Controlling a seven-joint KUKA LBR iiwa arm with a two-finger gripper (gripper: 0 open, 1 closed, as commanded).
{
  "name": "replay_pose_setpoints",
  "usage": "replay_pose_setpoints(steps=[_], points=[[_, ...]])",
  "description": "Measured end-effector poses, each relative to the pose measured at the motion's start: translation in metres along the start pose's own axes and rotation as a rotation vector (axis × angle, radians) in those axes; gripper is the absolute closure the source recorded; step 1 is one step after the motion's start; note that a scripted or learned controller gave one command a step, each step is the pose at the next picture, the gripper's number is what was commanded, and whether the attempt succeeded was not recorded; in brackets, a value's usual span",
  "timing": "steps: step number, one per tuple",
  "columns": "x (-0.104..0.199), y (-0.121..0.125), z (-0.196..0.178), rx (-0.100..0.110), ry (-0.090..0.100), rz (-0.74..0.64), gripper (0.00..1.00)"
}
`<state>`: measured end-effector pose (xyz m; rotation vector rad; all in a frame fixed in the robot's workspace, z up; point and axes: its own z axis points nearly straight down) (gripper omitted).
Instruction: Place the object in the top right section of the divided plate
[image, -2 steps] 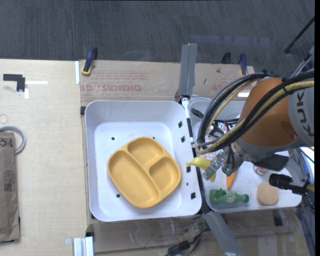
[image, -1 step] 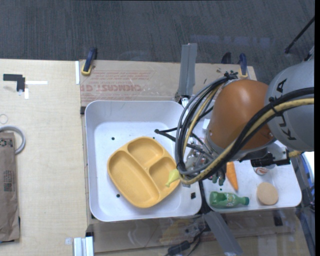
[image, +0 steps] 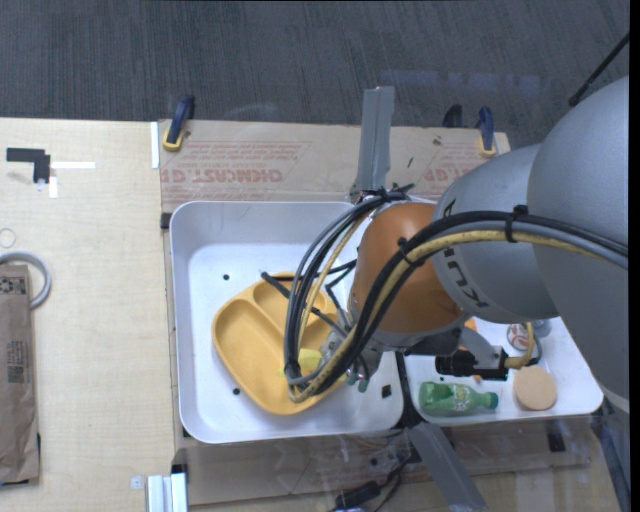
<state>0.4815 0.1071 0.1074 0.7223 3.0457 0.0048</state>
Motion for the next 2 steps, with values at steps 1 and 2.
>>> replay_pose_setpoints(steps=[1, 2], points=[[0.017, 0.067, 0.003, -0.002, -0.012, -0.103, 1.00], [0.028, 0.089, 0.001, 0.020, -0.025, -0.322, 1.00]])
